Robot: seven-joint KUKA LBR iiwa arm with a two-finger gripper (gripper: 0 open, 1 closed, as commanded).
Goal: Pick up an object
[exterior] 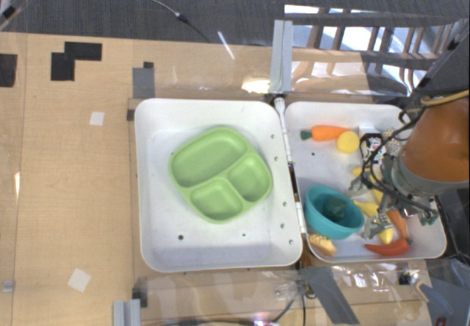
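green plate (pixel 220 172) in left bin (pixel 158 244)

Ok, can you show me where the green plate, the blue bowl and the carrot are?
green plate (pixel 220 172): camera view, on its middle ridge.
blue bowl (pixel 330 212): camera view, inside the bowl.
carrot (pixel 329 132): camera view, on its orange body.

You see a green divided plate (pixel 220 172) alone in the left bin (pixel 158 244). In the right bin (pixel 345 113), the pincer (pixel 387 213) hangs low among a teal bowl (pixel 333 212), carrot (pixel 327 133), yellow lemon (pixel 347 142) and red pepper (pixel 388 247).
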